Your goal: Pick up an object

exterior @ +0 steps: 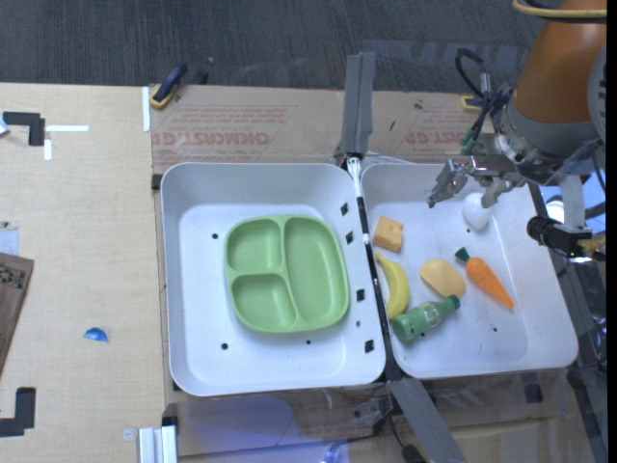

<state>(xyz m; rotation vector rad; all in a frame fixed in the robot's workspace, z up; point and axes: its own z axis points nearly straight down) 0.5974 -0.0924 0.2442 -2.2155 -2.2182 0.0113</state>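
Green tray [287, 274] sits in the left bin [183, 287]; blue scrap [94, 335] lies on the surface [72, 249] well left of that bin.

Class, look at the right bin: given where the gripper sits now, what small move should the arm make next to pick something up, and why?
Probably straight down. The gripper is open and hangs over the back of the right bin, holding nothing. A small white object lies just beneath its fingers, nearer than the carrot or the banana, so lowering around it seems the shortest step.

Red block lettering is running upside down along the brown cardboard sheet [251, 123] behind the two white bins; it is appearing to read "CHEMICAL GR", the rest cut off. Nothing else is showing legible text.
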